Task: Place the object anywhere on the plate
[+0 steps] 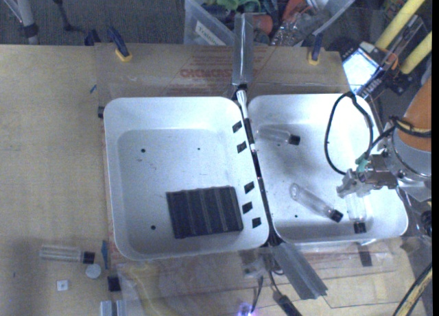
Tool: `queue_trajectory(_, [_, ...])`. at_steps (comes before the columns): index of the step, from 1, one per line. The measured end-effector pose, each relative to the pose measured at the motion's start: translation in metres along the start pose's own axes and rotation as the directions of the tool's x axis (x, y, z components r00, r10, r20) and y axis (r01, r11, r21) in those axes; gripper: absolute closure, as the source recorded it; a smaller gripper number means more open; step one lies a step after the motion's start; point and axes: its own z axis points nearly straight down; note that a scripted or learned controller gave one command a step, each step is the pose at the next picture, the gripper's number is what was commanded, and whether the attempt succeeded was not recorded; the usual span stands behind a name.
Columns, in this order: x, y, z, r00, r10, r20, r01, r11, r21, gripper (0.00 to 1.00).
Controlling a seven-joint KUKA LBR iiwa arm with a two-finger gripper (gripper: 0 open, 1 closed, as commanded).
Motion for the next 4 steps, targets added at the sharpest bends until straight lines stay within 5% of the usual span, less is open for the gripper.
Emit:
queue_trajectory(1, [0.075, 0.039, 0.028, 0.901, -0.434, 0.000, 0.434, 0.901, 0.001, 1.00])
queue_trajectory(2, [0.111, 0.095, 0.028, 0.999, 0.049, 0.004, -0.049, 0.999, -0.003, 1.00])
queue_trajectory(3, [0.182, 0.148, 0.028, 0.932, 0.361, 0.003, -0.361, 0.932, -0.003, 1.00])
queue_trajectory(4, [0.199, 0.169, 0.049, 0.844, 0.536, -0.008, -0.536, 0.844, -0.020, 1.00])
